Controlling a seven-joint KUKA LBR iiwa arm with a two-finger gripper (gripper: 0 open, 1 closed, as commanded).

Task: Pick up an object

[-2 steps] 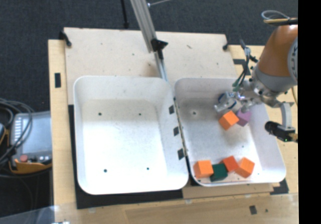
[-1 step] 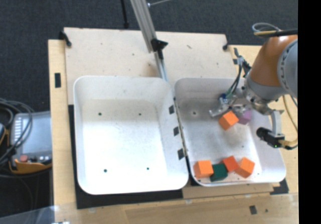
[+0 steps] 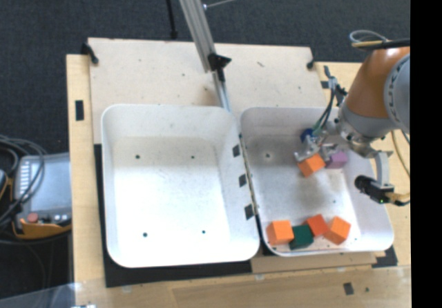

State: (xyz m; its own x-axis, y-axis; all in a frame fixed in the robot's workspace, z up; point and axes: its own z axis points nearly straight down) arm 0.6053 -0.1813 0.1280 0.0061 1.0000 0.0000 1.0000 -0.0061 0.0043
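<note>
hovering fingers (image 3: 311, 156), orange block (image 3: 311, 165)

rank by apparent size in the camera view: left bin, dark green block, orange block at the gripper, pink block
1. left bin, by far largest
2. orange block at the gripper and dark green block, look alike
3. pink block, partly hidden by the arm, so unsure

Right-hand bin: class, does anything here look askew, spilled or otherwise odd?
Nothing spilled or damaged. The loose blocks huddle along the right bin's near wall at mixed angles, and an orange block sits tilted at the end effector, with a pink block beside it.
</note>
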